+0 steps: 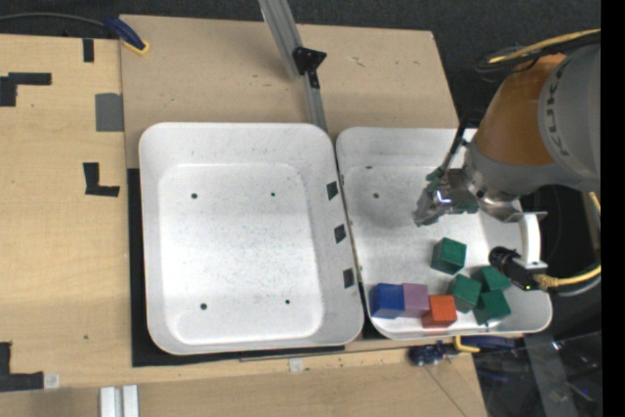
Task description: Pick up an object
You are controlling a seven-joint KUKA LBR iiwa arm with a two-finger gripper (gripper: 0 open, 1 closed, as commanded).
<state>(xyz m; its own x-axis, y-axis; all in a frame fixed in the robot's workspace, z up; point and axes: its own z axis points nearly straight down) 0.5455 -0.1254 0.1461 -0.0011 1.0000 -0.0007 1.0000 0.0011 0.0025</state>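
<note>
The arm reaches in from the right, and its pincer [433, 202] hangs over the right bin [391, 161], above bare white floor. From where I stand I cannot tell whether it is released or clenched; the tip is a small dark blur, and nothing shows held in it.

The blocks are all crowded at the near end of that right bin. Closest to the pincer is a green block [449, 255], sitting a little apart from the rest, just below the tip. Further down there's a blue block [388, 298], a purple block [415, 297] touching it, an orange block [441, 309] beside that, and more green ones [482, 294] packed toward the corner. The left bin [234, 142] sits beside it on the worktop [59, 210].

These look like small, stiff, light cubes, nothing fragile, probably smooth-faced, so a squeeze across two flat opposite sides should do. I'd go for the lone green block: it has open room around it, whereas the packed ones leave little space to slip in.
</note>
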